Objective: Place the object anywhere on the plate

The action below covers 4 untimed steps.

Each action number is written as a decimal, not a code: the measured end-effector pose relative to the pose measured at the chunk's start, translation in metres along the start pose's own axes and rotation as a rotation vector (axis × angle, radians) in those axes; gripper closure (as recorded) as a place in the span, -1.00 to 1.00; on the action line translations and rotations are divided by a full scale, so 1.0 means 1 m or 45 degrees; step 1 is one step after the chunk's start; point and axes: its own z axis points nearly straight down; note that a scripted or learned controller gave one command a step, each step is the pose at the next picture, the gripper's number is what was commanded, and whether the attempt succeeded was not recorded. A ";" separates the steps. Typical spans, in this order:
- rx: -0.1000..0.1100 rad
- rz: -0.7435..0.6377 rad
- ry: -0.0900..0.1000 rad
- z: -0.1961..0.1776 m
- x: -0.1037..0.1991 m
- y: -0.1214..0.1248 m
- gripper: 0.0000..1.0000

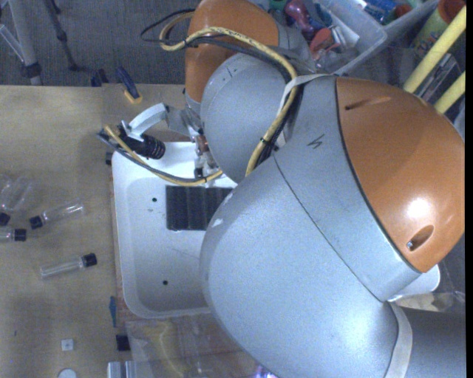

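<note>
My grey and orange arm (318, 207) looms close to the camera and covers the middle and right of the view. Its cabled end section (144, 140), with a white bracket and a black connector, hangs over the far left corner of a white bin (137, 244). A dark ribbed rectangular piece (188, 208) lies on the bin floor, with its right end hidden under the arm. The arm hides whatever lies in the rest of the bin and further right.
Clear vials with black caps (68, 264) lie scattered on the wooden bench (52, 148) left of the bin. A blue clamp (129, 85) sits at the bench's far edge. Clutter in containers (347, 22) stands at the back right.
</note>
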 end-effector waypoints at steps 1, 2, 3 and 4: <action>0.012 0.009 0.006 0.099 -0.051 0.037 1.00; 0.002 -0.066 -0.002 0.106 -0.002 -0.001 1.00; -0.003 -0.720 -0.003 0.110 -0.005 0.000 1.00; 0.005 -1.143 -0.010 0.021 -0.035 -0.010 1.00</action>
